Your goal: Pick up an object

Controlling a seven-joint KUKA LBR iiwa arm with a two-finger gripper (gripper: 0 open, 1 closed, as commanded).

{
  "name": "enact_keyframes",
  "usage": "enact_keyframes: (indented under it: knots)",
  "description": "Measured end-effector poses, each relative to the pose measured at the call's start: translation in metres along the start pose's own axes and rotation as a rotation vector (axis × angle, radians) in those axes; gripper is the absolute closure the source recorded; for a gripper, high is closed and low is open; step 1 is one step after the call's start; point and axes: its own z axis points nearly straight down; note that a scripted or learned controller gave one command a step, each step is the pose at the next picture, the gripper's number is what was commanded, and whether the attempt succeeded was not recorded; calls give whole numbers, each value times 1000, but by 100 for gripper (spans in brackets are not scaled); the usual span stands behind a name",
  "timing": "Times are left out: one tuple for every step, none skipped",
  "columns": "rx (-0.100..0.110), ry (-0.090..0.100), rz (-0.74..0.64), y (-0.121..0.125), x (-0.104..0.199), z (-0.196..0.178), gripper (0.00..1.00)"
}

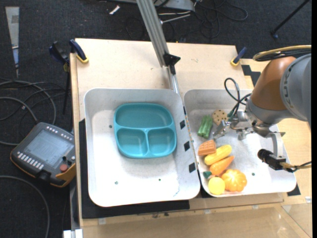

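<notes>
Right bin [277,182] — the candidate objects lie in its left half, clustered toward the divider between the two bins. From the top of the cluster downward: a green piece [205,126], upright and slightly tilted; a tan perforated cookie [219,116] just beside it at 2 o'clock; an orange waffle-like block [207,148] below the green piece; a yellow banana [218,155] touching that block at 4 o'clock; an orange carrot [221,165] directly beneath the banana; a yellow lemon [216,185] and an orange fruit [235,180] side by side at the bin's lower edge, the fruit at 3 o'clock of the lemon.

Gripper [224,128] — at 3 o'clock of the green piece and just below the cookie, near both; contact with either cannot be judged. Whether the fingers are spread or closed cannot be told, and nothing is visibly between them. The arm [277,95] enters from 3 o'clock, its orange band above the wrist, with black cable looping over the bin's upper part.

Left bin [99,182] — holds a teal divided plate [145,130] with three compartments, set toward the bin's upper centre.

Surroundings — the bench [124,63] carries both bins; a metal pole [153,26] slants down from 12 o'clock to the bins' shared upper edge. A pendant [44,155] lies on the dark floor at 9 o'clock of the bench.
</notes>
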Motion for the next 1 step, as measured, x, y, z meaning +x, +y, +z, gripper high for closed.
enact_keyframes:
  knots:
    - [-4, 0, 1, 1, 0, -13, 100]
